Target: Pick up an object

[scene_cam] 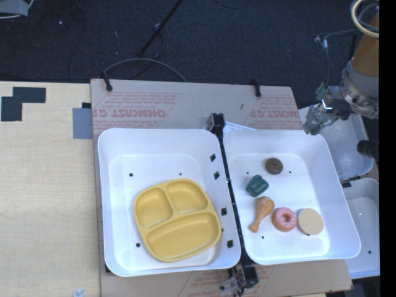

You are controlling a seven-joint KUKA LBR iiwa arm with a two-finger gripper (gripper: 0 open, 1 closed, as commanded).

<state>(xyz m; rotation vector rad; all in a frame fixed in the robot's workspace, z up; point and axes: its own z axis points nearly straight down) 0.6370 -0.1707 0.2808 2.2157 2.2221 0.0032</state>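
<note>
At the near edge, a black clip (240, 279) sits where the two bins meet, on a brown cardboard sheet (185, 107) printed with red lettering. The left bin (117, 166) is smooth, glossy white plastic with rounded corners and small dark holes in its floor. In it lies a yellow tray (177, 227), matte plastic, roughly square with soft corners, turned at a slant and split into three compartments: one long one nearest and two smaller ones behind.

The right bin (337, 228), same white plastic, holds five small toys. Nearest are three in a row: a tan drumstick (262, 213) with a bulbous head and narrow shaft, tilted; just beside it a ring donut (284, 219) with pink, speckled icing; and, touching the donut on the right, a flat pale beige disc (310, 221). Behind the drumstick sits a dark green, chunky, angular block (257, 185), and farther back a small round brown piece (274, 165), dull in finish.

Beyond the bin's far right corner hangs the gripper (317, 117), grey metal, above the rim and well apart from every toy. Whether it is open or closed I cannot tell. Above it rises the orange band (366, 51).
</note>
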